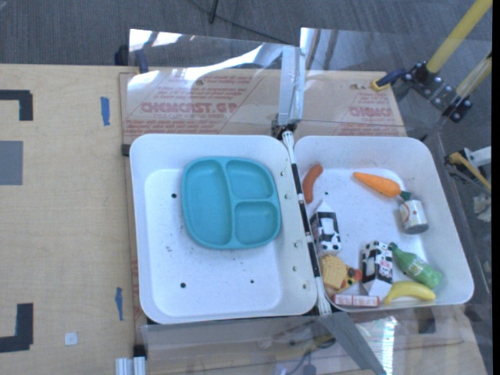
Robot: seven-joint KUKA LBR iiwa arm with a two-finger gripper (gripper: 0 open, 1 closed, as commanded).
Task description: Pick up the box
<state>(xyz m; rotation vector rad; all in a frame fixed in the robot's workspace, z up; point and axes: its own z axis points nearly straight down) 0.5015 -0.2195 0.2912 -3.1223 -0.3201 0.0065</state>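
A small black-and-white patterned box (pixel 326 232) lies in the right bin (pixel 437 170), close to the divider between the bins. A second box with the same cow-like pattern (pixel 377 261) stands further right, beside a green bottle (pixel 415 266). A flat red-and-white box (pixel 355 300) lies against the right bin's front wall.
The right bin also holds an orange sausage (pixel 312 181), a carrot (pixel 378 183), a silver can (pixel 412 215), a banana (pixel 408 291) and a yellow waffle-like piece (pixel 335 270). A teal divided plate (pixel 231 201) sits in the left bin (pixel 156 233).
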